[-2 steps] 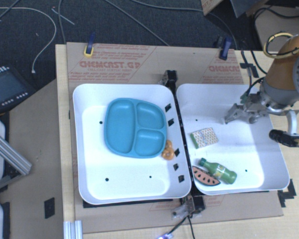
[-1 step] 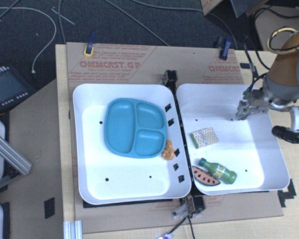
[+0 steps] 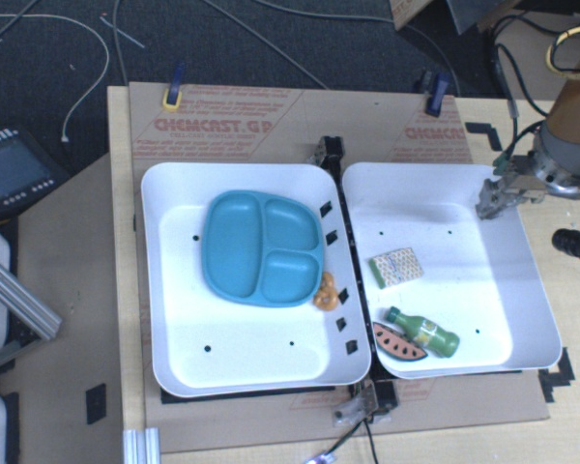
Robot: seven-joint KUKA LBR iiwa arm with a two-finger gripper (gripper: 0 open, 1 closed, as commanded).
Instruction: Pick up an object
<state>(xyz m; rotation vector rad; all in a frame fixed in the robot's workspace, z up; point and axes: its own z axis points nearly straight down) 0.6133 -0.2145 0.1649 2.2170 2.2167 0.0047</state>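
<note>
Camera view: gripper (image 3: pixel 496 198) hovers at right bin (image 3: pixel 483 259) far-right rim, finger state unclear, nothing visibly held. Green bottle (image 3: pixel 423 333), watermelon slice (image 3: pixel 398 343), patterned block (image 3: pixel 396 267) lie inside bin, well apart from gripper. Approach step; next move likely needs descent over chosen object.

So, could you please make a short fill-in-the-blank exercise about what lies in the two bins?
1. The blue divided plate lies in the ____ bin.
2. The green bottle lies in the ____ bin.
3. The watermelon slice lies right beside the green ____.
4. The gripper hangs over the right bin's ____ edge.

Missing words: left; right; bottle; far
</note>
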